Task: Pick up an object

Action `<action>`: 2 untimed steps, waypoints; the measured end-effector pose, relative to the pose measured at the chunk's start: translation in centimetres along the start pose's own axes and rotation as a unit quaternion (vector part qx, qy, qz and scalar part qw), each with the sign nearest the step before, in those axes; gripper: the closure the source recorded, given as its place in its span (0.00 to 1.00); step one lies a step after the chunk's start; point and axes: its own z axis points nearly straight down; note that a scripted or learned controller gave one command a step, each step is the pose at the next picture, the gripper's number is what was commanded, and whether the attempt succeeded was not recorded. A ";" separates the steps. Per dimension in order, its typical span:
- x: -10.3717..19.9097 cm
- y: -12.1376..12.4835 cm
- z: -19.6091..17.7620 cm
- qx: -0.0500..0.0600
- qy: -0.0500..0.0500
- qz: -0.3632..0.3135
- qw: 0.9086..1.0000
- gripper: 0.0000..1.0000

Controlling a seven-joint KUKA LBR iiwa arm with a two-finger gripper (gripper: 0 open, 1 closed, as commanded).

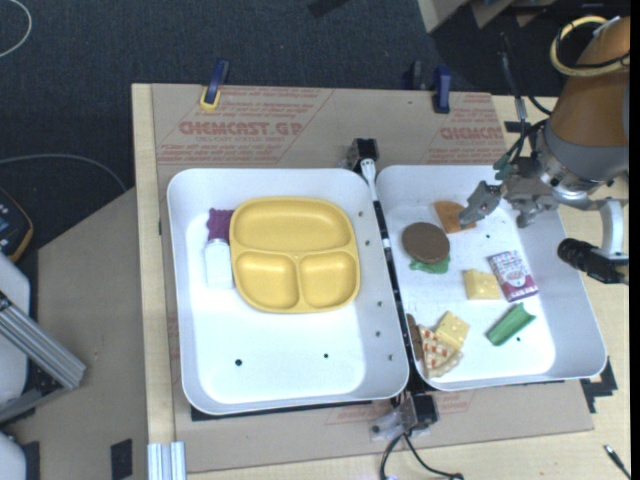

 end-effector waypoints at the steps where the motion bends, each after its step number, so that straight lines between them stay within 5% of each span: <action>1: 0.0 0.3 -0.9 -0.007 -0.001 -0.001 1.000 0.00; 2: 0.7 -0.3 3.8 -0.004 0.000 -0.001 1.000 0.00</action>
